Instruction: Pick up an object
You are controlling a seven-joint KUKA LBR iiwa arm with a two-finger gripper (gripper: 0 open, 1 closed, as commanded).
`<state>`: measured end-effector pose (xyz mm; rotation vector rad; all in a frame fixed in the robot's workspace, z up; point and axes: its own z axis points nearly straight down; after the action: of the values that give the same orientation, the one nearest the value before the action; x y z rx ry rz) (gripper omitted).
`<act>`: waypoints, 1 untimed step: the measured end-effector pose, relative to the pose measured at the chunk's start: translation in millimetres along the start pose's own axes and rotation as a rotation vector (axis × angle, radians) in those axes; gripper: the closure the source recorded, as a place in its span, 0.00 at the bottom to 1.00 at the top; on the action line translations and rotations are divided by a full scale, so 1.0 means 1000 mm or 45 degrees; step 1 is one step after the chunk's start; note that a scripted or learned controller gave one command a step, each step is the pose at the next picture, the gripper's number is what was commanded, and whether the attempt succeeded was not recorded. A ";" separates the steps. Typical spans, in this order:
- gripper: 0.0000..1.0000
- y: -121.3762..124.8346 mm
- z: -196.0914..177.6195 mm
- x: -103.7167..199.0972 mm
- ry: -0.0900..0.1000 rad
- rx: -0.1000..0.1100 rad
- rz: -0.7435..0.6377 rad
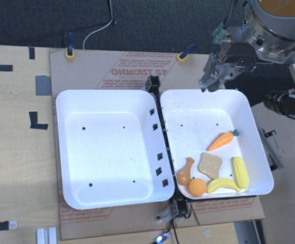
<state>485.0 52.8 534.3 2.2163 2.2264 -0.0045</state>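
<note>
The right bin [238, 103] holds several toy foods in its near half. An orange carrot [221, 141] lies toward the right wall. A tan bread slice [209, 165] sits in the middle, with a yellow corn cob [240, 172] to its right. Along the front wall lie a chicken drumstick [186, 172], an orange [197, 187] and a banana [222, 185]. My gripper [211, 81] hangs above the far rim of the right bin, well above the objects. Nothing shows between its fingers.
The left bin [66, 105] stands beside the right one, joined by a black hinge strip [157, 136]. Both rest on a cardboard sheet [132, 70] held by clamps [69, 50]. A white cable [99, 27] runs over the dark floor behind.
</note>
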 end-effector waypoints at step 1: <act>0.00 0.000 0.000 0.000 0.000 0.001 0.000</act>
<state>485.0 52.8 533.9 2.2170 2.2266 -0.0055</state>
